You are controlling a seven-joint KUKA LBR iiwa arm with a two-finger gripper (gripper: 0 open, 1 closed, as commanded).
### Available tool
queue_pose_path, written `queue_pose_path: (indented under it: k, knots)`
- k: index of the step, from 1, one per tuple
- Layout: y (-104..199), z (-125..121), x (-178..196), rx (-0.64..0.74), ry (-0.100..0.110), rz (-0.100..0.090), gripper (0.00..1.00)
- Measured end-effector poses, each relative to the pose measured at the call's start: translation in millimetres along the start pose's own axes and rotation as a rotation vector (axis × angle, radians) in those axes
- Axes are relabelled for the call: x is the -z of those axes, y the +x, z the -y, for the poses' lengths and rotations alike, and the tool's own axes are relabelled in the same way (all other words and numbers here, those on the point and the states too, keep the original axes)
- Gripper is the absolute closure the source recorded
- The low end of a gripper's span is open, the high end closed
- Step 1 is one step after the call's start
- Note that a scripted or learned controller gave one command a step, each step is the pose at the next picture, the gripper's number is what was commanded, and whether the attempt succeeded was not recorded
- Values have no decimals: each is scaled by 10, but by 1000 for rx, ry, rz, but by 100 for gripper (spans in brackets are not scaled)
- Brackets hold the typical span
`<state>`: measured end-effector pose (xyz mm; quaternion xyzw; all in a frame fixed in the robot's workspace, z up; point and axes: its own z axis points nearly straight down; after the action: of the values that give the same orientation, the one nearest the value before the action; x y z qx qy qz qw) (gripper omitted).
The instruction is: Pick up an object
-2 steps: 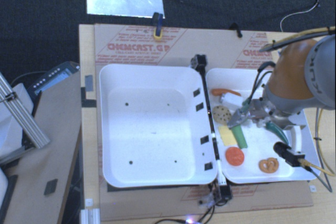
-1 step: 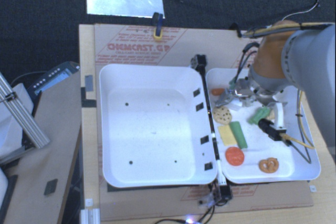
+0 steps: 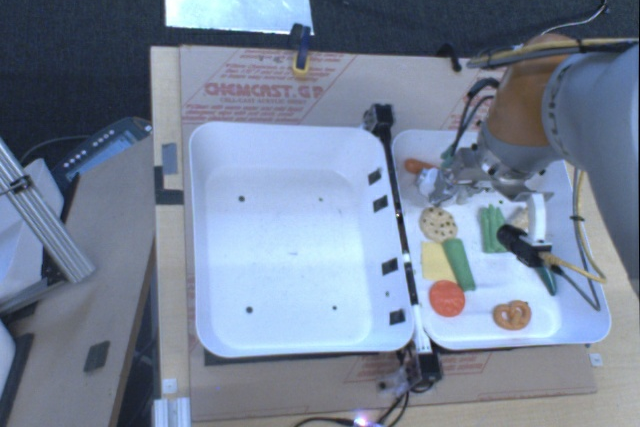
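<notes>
The gripper [image 3: 437, 183] sits low in the right bin [image 3: 585, 320], directly above the cookie [image 3: 437, 222]; finger state cannot be determined. The arm [image 3: 570, 110] enters from the right, wrist angled down and leftward. The cookie is round, tan, dark-speckled, lying flat just beside the yellow block [image 3: 434, 262].

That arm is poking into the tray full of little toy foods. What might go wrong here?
The foods lie crowded: the cookie, yellow block and green stick almost touch, so the end effector might nudge neighbours or catch two at once. It also hangs near the bin's divider wall, which it might bump.
</notes>
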<state>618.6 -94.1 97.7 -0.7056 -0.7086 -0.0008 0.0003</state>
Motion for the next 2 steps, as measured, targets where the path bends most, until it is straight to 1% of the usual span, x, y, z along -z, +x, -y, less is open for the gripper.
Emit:
queue_pose_path:
  k: [1, 2]
  knots:
    - [-536, 248, 375, -7, -2, 4, 100]
    - [-776, -256, 2127, 1, -20, 9, 100]
